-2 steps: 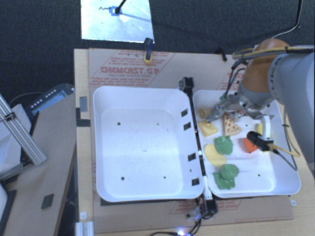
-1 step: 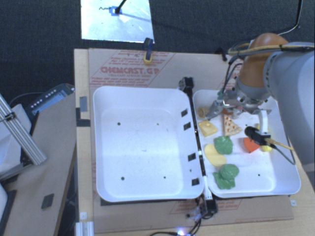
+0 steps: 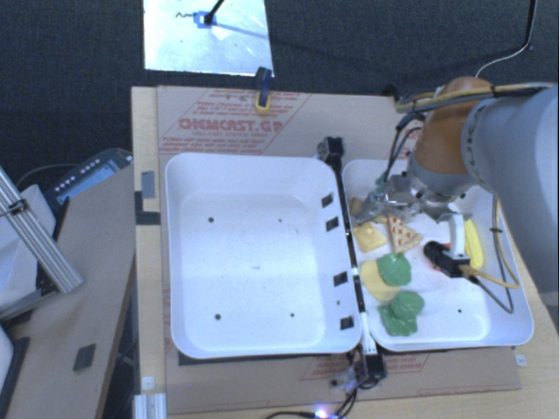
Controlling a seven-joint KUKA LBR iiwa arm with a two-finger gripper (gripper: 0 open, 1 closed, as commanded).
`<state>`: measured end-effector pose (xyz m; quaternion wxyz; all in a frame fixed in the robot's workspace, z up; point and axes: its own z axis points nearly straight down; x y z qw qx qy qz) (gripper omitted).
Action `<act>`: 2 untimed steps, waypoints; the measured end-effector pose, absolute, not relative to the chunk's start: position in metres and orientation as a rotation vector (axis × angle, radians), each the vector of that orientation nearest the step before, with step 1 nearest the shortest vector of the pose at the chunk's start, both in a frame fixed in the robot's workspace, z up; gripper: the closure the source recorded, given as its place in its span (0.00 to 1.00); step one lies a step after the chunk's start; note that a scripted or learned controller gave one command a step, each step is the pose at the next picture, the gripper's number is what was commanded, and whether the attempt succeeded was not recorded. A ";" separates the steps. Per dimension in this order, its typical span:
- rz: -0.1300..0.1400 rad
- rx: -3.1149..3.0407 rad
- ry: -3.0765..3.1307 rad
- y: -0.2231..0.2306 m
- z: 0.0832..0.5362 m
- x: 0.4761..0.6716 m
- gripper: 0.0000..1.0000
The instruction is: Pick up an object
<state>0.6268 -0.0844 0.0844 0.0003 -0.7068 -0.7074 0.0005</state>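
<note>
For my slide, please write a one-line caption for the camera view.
KUKA arm lowers its gripper over toy food in the right bin, near a pizza slice and green pieces.

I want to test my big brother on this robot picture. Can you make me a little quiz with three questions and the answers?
1. True or false: the toys lie in the right bin.
2. What colour is the lumpy toy nearest the front edge of that bin? A red, B green, C blue.
3. Fill the gap: the gripper hangs over the ____ bin.

Key: 1 true. 2 B, green. 3 right; it is above the pale yellow block and the triangular pizza-like slice, and the left bin is on its other side.
</note>
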 end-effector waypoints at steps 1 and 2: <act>0.000 -2.220 -2.222 -0.083 0.085 0.591 0.00; -0.005 -2.221 -2.227 -0.083 0.096 0.594 1.00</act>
